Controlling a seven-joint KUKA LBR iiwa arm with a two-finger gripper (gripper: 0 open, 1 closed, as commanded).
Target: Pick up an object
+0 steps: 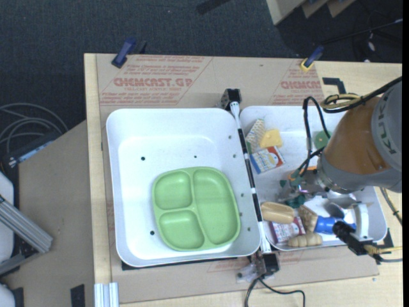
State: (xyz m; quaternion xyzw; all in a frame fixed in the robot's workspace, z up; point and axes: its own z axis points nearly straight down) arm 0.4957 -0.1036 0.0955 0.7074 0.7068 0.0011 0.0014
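Note:
The right bin (291, 115) holds a heap of small objects: a yellow wedge (272, 138), a pale waffle-like piece (255, 130), a blue and red packet (265, 159), a tan bread-shaped item (278, 212), a beige peanut-shaped piece (303, 240) and a blue cap-like piece (324, 225). My arm, with its orange band (358, 142), reaches in from the right and hangs over the middle of this bin. The gripper (299, 185) points down-left into the pile near some small green and dark items; its tips are hidden among them.
The left bin (128, 171) holds a light green three-compartment plate (193, 208). Black cables (316, 117) loop off the arm over the right bin's back. A black clamp (231, 98) sits where the bins meet at the back. Brown board surrounds both bins.

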